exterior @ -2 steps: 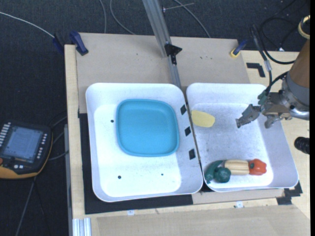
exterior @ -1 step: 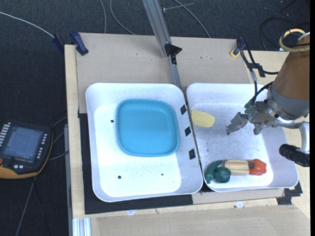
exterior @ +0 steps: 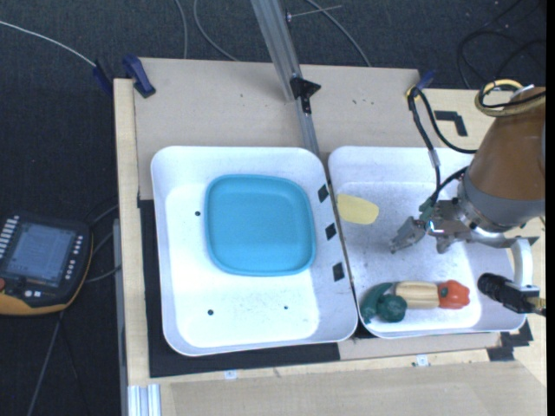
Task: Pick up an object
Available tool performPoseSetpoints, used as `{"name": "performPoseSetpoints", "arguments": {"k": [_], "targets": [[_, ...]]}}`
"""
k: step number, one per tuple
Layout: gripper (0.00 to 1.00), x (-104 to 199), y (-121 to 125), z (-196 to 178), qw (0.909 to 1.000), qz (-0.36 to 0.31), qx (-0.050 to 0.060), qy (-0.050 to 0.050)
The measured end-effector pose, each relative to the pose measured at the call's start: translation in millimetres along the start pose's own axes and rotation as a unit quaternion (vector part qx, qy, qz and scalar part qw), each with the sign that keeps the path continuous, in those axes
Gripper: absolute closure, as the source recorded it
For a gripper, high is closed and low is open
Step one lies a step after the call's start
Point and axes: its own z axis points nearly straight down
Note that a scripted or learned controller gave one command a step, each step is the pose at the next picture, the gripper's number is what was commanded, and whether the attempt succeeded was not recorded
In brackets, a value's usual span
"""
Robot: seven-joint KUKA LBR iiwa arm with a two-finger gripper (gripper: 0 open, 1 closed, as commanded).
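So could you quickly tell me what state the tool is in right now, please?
Tool: open, nothing between its fingers, over the right bin above the bare floor.

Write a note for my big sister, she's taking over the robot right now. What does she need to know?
Gripper: open, holding nothing, hanging over the middle of the right bin.
Right bin: a pale yellow piece lies near the left wall. Along the front wall lie a dark green toy, a tan piece and a red-orange piece in a row, close together.
Left bin: a blue square plate sits in it.
Done: nothing picked up so far.
Left: lower onto one object, close on it and lift. The yellow piece lies apart from the others, so it may be the easiest grab.
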Motion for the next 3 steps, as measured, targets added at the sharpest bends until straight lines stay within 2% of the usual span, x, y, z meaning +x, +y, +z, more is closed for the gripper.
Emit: {"name": "performPoseSetpoints", "arguments": {"k": [1,2,3], "targets": [[0.0,-3,-4,62,1.0,0.0,0.001,0.0],[1.0,-2,-3,49,1.0,0.0,-0.002,0.0],[1.0,0,0,6,1.0,0.0,-0.004,0.0]]}}
